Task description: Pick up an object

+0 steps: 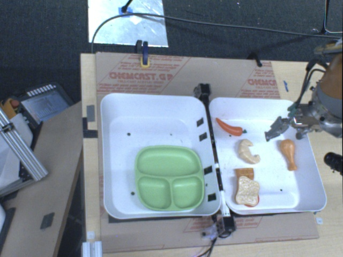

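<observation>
Over the right bin point(308, 199), my gripper point(274, 131) hovered, fingers spread and holding nothing. Just beside it, toward my arm, lay the drumstick point(288, 152). Its long axis ran toward the bin's near edge.

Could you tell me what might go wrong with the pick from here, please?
1. The tool hangs between the chili and the drumstick, over neither; a straight descent may close on bare bin.
2. The drumstick lies near the bin's right wall, which could block a finger.
</observation>
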Robot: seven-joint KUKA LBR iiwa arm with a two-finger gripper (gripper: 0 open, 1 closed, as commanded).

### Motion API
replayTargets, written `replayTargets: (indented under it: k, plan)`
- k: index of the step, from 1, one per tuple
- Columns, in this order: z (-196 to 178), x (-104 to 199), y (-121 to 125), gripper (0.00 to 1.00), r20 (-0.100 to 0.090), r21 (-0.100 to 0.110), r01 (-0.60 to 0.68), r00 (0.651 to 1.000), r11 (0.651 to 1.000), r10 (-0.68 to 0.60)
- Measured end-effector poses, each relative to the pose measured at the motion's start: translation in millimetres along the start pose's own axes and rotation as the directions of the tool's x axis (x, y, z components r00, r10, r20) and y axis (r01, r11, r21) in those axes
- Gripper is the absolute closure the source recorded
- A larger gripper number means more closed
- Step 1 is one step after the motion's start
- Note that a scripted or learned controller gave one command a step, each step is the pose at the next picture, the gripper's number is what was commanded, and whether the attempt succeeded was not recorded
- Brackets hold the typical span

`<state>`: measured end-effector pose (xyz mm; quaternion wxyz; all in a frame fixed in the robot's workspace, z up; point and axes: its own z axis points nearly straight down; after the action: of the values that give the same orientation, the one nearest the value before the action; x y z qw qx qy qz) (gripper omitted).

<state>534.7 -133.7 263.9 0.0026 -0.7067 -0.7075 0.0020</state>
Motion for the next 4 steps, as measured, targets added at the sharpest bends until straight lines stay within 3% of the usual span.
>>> replayTargets:
  k: [1, 4]
  plan:
    - [-4, 0, 2, 0.00, 0.001, -0.008, 0.002, 1.000, 1.000, -0.002]
    - [127, -9, 2, 0.00, 0.001, -0.005, 0.000, 1.000, 1.000, 0.000]
